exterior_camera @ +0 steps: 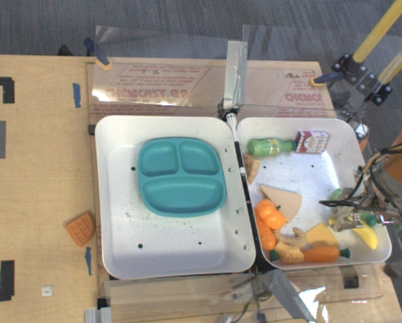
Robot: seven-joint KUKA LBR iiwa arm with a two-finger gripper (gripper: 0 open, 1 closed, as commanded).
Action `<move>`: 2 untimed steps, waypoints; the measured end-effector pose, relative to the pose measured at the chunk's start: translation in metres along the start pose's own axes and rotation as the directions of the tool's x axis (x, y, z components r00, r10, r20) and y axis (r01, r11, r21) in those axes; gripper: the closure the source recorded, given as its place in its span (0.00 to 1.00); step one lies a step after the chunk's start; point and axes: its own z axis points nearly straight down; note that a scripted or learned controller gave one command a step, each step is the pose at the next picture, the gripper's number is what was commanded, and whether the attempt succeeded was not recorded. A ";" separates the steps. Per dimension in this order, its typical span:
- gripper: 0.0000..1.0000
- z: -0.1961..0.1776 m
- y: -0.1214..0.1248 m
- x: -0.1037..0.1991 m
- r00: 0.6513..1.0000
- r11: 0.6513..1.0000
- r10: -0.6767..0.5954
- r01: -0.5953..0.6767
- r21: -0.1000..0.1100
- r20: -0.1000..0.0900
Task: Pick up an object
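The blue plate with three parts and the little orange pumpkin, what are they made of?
The teal divided plate looks like moulded plastic with a smooth matte finish: even colour, soft rounded rims. The toy pumpkin seems to be plastic too, slightly glossy with moulded ribs, though it could be rubbery; the view cannot settle that.

The gripper (pixel 352 212) is a small, dark metal thing with thin black wires looping around it, some green and shiny silver bits.

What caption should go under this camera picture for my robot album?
Robot gripper reaching into the right bin of toy food, beside a teal divided plate in the left bin.
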 end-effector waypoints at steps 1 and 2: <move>1.00 0.015 -0.001 -0.122 0.961 0.961 0.278 -0.278 0.001 0.004; 1.00 0.014 0.010 -0.068 0.906 0.906 0.424 -0.424 0.003 0.001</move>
